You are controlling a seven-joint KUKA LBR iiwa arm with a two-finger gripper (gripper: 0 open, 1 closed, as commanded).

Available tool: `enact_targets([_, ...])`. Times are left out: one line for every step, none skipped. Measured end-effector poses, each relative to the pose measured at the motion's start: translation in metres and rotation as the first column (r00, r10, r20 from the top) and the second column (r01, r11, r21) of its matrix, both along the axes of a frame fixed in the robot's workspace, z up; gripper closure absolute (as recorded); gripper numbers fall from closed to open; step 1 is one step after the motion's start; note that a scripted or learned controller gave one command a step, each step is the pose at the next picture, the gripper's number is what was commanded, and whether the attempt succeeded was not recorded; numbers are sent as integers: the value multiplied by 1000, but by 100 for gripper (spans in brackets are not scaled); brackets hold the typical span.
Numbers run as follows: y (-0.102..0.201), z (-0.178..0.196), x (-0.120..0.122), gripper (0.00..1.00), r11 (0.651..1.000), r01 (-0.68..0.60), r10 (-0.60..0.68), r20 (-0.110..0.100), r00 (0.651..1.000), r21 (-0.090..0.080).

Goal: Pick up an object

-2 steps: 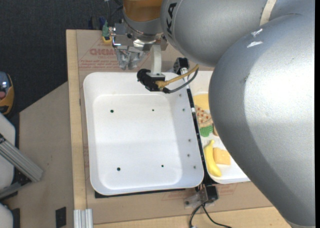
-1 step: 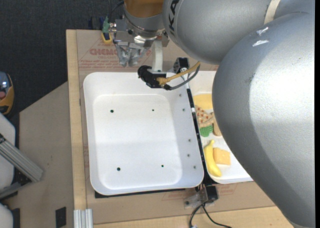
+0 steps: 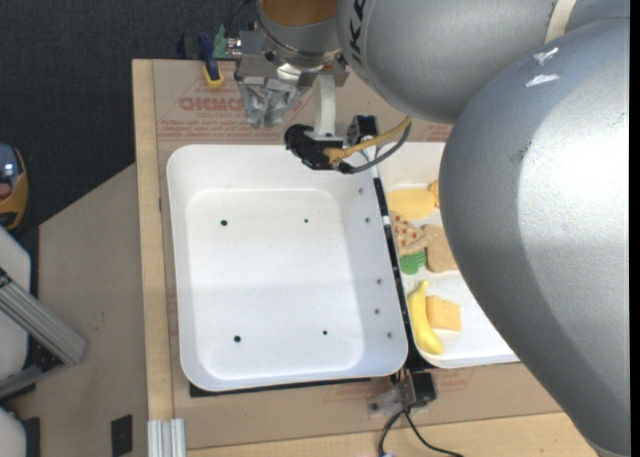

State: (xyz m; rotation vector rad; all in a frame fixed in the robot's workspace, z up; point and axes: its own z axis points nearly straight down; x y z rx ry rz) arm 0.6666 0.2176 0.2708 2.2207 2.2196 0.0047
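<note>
Hanging above the far rim of the left bin [image 3: 180, 245], the gripper [image 3: 266, 105]; its finger state cannot be told. Banana [image 3: 424, 325] lies well right, nearer the camera.

Legible text: red print on the cardboard sheet [image 3: 150, 245] under the bins, upper left of the frame, partly covered by the gripper, reading roughly "CHEMC…" with a smaller unreadable line beneath; dark letters on the grey arm [image 3: 420, 35], top centre, seemingly "K".
</note>
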Motion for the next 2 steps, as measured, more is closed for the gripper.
enact_targets([7, -27, -1, 100, 1000, -1, 1, -8, 1000, -2])
enact_targets([7, -9, 0, 100, 1000, -1, 1, 0, 1000, 0])
